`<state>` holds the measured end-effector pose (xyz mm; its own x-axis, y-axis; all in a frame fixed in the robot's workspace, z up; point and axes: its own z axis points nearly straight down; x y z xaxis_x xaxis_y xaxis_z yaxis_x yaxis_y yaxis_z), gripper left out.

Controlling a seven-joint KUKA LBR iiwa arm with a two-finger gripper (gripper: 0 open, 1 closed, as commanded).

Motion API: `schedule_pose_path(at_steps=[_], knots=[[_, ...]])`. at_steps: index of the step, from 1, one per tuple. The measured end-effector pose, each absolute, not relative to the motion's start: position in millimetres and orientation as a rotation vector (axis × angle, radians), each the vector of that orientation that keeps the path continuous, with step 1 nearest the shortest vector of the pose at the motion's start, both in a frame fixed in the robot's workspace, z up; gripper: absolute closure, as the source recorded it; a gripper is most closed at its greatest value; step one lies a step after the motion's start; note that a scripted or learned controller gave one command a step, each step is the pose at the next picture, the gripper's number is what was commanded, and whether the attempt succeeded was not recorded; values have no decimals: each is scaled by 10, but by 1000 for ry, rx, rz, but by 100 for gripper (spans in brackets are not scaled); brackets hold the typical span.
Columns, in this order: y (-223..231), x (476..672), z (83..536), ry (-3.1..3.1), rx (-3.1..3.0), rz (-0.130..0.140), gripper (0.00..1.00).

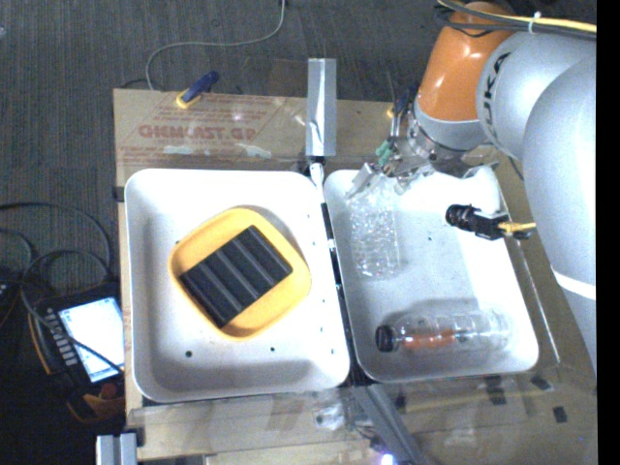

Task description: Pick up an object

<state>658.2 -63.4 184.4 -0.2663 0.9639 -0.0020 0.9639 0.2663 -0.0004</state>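
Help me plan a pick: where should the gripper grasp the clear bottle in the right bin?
Take the clear bottle at mid-body, straight down from above, closing across its width: it lies on its side, lengthwise left to right, black cap at the left end.

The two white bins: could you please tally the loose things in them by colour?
Yellow with black ribs: 1, the pad in the left bin.
Clear: 2, the textured cup and the lying bottle, both in the right bin.
Total: 3.
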Motion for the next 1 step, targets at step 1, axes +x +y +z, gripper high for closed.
schedule_pose_path(at_steps=[1], knots=[[-1016, 6555, 939, 2613, 1741, 1, 0]])
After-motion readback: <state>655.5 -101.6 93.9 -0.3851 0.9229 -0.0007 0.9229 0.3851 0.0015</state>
